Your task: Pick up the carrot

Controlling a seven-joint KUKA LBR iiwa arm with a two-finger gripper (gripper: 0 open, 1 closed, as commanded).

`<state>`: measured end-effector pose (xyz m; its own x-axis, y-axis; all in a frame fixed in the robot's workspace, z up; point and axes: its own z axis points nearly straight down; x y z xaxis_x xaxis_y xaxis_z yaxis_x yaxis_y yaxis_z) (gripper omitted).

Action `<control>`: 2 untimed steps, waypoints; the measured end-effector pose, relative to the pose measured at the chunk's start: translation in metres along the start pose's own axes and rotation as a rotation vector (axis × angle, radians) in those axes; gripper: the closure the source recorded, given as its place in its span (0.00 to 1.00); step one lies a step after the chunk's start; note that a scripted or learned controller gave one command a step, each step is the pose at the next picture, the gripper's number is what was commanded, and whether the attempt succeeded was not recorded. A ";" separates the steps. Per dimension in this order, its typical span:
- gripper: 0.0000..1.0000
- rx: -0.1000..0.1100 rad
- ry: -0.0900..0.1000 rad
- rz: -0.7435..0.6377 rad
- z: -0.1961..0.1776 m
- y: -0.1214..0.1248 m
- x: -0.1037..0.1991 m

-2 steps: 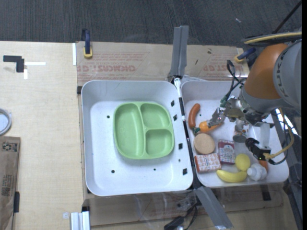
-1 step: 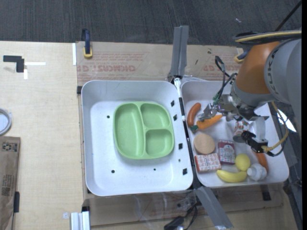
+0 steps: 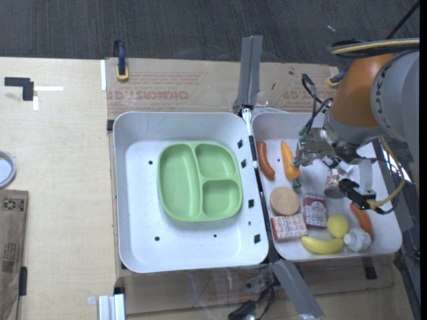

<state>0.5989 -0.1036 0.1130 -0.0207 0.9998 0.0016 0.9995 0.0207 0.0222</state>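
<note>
Arm [image 3: 380,92] enters from the right, grey link with orange band sitting over the right bin's [image 3: 393,235] far right corner. Wrist angled down and left into that bin. Tool [image 3: 303,155] low over the bin's far-left part, near its left wall. Black cables loop off the wrist toward the bin's right wall.

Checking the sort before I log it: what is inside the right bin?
The right bin holds a carrot, a sausage, a round cracker, two small packets, a lemon and a banana. The hand sits by the carrot; the arm covers the bin's far corner.
</note>
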 end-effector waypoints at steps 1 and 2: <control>0.00 0.010 0.003 -0.001 0.004 -0.002 0.002; 0.00 0.027 -0.001 -0.117 0.025 0.034 -0.027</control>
<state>0.6337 -0.1300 0.0887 -0.1373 0.9905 -0.0005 0.9905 0.1373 -0.0046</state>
